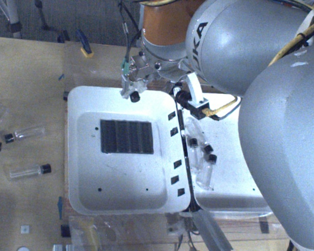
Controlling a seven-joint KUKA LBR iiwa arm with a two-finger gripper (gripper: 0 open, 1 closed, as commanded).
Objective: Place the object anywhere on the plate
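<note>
Near edge of bench (30, 85): metal bracket and some clear clutter below the bins, too blurred to name. Left bin (72, 142), white and shallow, sits mid-bench; its floor carries the plate (127, 136), a dark ribbed rectangle lying flat toward the bin's far half, with a few small dark specks on the bare floor nearer the front. A row of small black squares (175, 164) runs along the left bin's right rim, where it meets the right bin (234, 177). Clear vials with black caps (201, 153), the task's objects, lie in a loose cluster against the right bin's left wall, well apart from the plate and not on it. Two more loose vials (29, 170) lie on the bare bench out past the left bin's left rim, near the bench's left edge. Further back, the gripper (131, 90) hangs over the left bin's far rim, just beyond the plate's far edge; a small dark knob shows at its lower tip, identity unclear. Claw state: cannot tell, wide or narrow, nor whether it carries anything. The grey arm (275, 131) fills the right side above the right bin, orange band (162, 20) at the far edge. A small blue item (85, 49) lies at the bench's far edge
</note>
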